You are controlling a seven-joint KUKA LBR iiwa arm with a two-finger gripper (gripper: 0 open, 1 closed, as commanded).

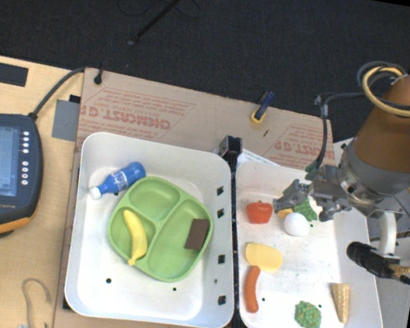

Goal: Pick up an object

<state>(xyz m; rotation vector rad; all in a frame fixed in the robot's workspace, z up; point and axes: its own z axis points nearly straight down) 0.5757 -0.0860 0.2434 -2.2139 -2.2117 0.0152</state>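
Egg [296,225] sits right under my claw [306,203] in the right bin [365,325], with the green bit [307,211] touching it and the tomato [258,212] to one side; I cannot tell my claw's state.

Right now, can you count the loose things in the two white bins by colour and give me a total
Green: 3, plate, broccoli, leafy piece
Yellow: 2, banana, yellow wedge
Red or orange: 2, tomato, sausage
White: 1, egg
Blue: 1, bottle
Brown: 1, brown block
Tan: 1, cone
Total: 11
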